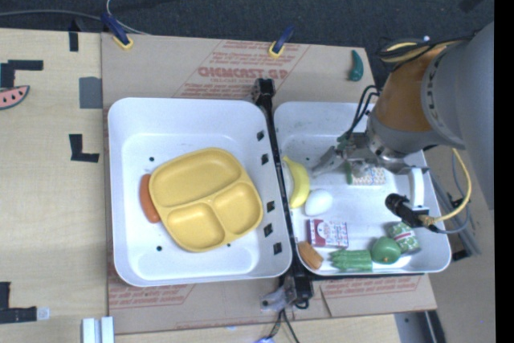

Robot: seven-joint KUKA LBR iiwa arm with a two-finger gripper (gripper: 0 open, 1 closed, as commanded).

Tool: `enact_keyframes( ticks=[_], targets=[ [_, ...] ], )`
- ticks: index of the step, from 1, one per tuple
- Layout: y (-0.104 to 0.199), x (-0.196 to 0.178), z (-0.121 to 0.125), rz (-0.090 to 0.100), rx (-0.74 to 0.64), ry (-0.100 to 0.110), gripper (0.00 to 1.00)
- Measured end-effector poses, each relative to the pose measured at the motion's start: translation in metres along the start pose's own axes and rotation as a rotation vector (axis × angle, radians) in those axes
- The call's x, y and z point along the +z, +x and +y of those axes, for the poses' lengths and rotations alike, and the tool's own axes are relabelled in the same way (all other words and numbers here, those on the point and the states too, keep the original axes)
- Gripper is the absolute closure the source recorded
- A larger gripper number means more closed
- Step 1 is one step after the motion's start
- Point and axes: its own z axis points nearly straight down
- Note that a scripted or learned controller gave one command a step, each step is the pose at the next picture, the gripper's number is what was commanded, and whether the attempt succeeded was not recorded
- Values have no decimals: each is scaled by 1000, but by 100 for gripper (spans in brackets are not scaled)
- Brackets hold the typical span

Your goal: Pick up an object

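Camera view places my gripper (347,157) low over the right bin (438,261), just right of the banana (298,181). I cannot tell its grasp state, and I see nothing held. Landmark: the banana, against that bin's left wall. The egg (319,202) touches its lower end; the carton (328,234) lies below the egg; the green toys (369,255) lie further down-right. I judge the approach step is in hand. The next move calls for centring on one object, then descending.
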Motion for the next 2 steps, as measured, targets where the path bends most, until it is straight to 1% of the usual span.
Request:
enact_keyframes(
  ticks=[1,2],
  targets=[
    [32,17,36,-1,1,13,0],
    [32,7,36,0,0,14,100]
  ],
)
